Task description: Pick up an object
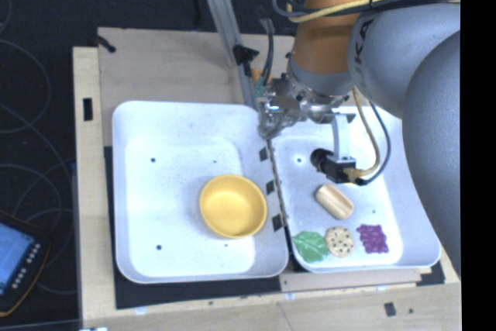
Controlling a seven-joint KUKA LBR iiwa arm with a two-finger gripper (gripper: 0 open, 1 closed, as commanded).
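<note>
Grey arm (403,58) w/ orange band reaches in from the right over the bench (155,62). Left bin (147,136) holds a yellow bowl (232,205). Right bin (403,244) holds a tan cylinder block (334,201), purple grape cluster (373,238), green leaf piece (311,246) and cookie (339,241) (all near its front edge). End effector (273,120) sits above the divide between the bins; can't tell its finger state.

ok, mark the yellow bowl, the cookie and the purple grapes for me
yellow bowl (232,205), camera view, inside of the bowl
cookie (339,241), camera view, middle of its top face
purple grapes (373,238), camera view, middle of the bunch
</note>
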